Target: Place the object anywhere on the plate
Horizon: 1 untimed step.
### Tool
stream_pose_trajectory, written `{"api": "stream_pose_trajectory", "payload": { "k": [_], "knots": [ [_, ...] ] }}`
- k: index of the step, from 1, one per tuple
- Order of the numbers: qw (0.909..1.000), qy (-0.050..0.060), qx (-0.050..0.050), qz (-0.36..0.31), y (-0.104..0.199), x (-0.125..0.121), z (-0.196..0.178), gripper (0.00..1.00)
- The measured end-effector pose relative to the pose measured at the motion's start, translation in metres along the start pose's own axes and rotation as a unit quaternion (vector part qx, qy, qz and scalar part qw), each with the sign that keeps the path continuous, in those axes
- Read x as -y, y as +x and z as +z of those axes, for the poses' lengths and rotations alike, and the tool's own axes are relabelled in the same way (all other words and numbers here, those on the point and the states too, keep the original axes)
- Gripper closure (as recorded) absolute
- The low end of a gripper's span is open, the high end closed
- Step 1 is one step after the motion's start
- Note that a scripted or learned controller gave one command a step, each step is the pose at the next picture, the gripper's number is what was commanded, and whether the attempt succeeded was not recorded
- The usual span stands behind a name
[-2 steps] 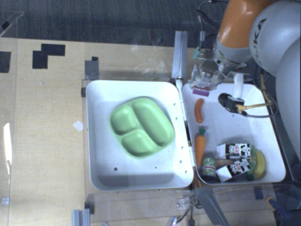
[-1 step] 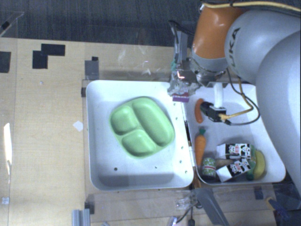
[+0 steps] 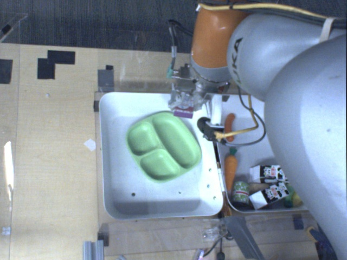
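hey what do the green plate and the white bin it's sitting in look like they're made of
Green plate: probably molded plastic, going by its uniform pale green, soft sheen, and rounded dividers forming three compartments. White bin: likely plastic or painted metal, with a smooth matte surface and rounded corners; the view can't settle which.

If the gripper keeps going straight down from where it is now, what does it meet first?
Probably the upper rim of the green divided plate, just under the gripper and the small purple object at its tip; depth is uncertain.

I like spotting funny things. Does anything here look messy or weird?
Nothing looks spilled or broken. The green plate sits crooked in the left bin, turned at an angle to its walls. The gripper hangs over its far corner with something small and purple.
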<state>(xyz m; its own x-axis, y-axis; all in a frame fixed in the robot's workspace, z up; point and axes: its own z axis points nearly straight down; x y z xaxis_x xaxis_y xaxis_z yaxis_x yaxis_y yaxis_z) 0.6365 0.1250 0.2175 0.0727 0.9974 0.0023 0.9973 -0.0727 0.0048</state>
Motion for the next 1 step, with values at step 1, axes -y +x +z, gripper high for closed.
{"api": "stream_pose_trajectory", "payload": {
  "k": [1],
  "knots": [
    [0.9998,-0.001,0.0,0.018,0.0024,-0.0212,-0.0799,1.0]
  ]
}}
